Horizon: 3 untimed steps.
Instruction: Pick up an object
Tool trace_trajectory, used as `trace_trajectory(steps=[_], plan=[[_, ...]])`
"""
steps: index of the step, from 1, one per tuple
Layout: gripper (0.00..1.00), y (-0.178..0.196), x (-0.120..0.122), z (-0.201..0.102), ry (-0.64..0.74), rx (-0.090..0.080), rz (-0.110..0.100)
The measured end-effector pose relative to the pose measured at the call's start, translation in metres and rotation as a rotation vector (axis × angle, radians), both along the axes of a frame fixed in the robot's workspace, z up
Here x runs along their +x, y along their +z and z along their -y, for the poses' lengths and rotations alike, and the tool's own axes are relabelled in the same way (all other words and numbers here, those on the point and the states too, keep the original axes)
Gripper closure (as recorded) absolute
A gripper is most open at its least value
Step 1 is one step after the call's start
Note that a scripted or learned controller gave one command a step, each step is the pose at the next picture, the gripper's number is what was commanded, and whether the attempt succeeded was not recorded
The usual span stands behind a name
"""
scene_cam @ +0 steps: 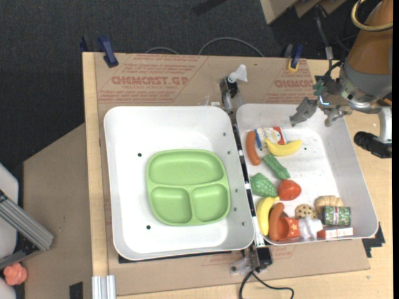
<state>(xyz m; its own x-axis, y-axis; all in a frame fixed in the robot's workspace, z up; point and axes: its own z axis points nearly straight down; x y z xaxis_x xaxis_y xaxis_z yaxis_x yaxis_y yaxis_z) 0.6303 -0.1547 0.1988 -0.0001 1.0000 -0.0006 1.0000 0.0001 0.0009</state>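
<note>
Green divided plate lay alone in left bin. Toy food, including banana and tomato, crowded right bin, unpicked. Gripper hovered above bin's far edge, fingers spread, pinching nothing, likely staged for descent.

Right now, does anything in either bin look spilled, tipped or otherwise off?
Nothing is spilled or damaged. The green tray sits square in the left bin. The toy food lies jumbled in the right bin, crowding its near end, all inside the walls. The tool hovers at the far rim.
</note>
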Motion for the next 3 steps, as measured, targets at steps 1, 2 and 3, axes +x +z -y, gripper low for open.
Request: trace_trajectory(steps=[1, 2, 3], plan=[[0.0, -0.119, -0.032, -0.035, 0.002, 0.004, -0.011], [1.0, -0.101, -0.028, -0.032, 0.0, 0.0, 0.0], [0.0, -0.102, -0.028, -0.032, 0.0, 0.001, 0.0]])
